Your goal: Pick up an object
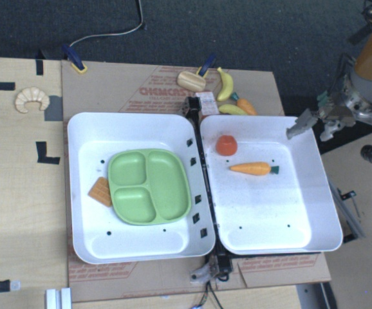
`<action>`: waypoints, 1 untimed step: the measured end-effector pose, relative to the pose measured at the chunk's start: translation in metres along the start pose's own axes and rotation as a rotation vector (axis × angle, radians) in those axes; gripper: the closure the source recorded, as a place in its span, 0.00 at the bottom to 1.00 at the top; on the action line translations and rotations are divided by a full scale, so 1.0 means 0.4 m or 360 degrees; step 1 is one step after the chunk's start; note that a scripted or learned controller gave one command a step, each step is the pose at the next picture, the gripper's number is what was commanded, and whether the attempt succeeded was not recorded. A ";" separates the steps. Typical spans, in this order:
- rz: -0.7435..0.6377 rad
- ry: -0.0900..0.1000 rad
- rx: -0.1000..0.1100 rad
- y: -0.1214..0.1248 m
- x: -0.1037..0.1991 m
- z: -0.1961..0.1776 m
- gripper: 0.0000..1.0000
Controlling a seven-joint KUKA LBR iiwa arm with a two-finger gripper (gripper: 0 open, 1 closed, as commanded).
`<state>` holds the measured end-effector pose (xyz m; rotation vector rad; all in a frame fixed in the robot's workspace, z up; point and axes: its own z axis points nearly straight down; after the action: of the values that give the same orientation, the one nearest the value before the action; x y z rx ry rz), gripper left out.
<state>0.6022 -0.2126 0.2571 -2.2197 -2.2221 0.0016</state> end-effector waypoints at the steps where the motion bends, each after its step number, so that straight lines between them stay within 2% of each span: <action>1: 0.0001 -0.0004 -0.0028 0.012 0.065 0.383 0.00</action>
<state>0.6068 -0.1865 0.1037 -2.2305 -2.2312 -0.0148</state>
